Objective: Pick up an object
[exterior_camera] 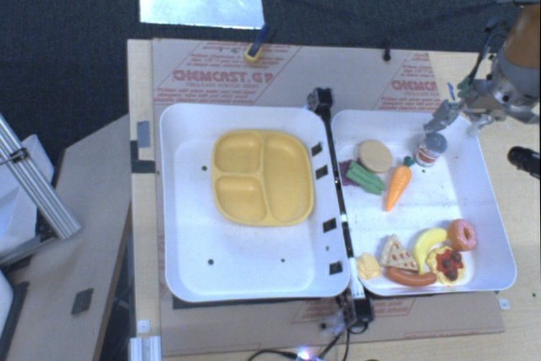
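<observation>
Above the right bin's far corner the pincer hangs open and empty — the approach step. Nearest is a small can, just below; next it must drop and close.

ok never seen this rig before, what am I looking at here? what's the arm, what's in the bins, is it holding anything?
One fixed camera looks down at a slant on a bench with two shallow white bins. The robot arm, grey with an orange band, reaches in from the right. Its end effector hovers over the right bin's far corner, above a small can, with nothing visibly held. The left bin holds a yellow divided plate. The right bin holds toy food: a carrot, a green vegetable, a round bun, a banana, a donut, a sausage and a few more pieces.
</observation>
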Available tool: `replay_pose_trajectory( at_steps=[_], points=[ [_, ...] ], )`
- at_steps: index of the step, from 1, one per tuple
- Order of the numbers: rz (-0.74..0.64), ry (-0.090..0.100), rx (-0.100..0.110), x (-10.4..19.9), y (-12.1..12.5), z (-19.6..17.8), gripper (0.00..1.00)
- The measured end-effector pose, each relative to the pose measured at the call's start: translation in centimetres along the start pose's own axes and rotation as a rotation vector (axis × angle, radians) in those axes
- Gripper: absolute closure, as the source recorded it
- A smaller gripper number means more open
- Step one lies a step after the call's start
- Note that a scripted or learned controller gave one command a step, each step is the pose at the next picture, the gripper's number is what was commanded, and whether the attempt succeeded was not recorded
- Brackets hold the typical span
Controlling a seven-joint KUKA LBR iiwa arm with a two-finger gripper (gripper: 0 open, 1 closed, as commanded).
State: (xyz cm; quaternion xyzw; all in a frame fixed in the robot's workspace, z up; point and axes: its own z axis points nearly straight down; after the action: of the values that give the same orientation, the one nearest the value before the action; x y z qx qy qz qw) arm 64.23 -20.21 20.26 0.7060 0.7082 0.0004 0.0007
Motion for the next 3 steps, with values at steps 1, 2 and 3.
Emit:
replay_pose_trajectory(
  at_steps=[1, 2, 3],
  points=[
    [-0.002, 0.001, 0.004, 0.6, -0.1, 6.1, 0.00],
    [-0.003, 0.001, 0.004, 0.7, -0.2, 11.3, 0.00],
    [-0.004, 0.001, 0.009, 0.6, -0.2, 10.1, 1.00]
  ],
)
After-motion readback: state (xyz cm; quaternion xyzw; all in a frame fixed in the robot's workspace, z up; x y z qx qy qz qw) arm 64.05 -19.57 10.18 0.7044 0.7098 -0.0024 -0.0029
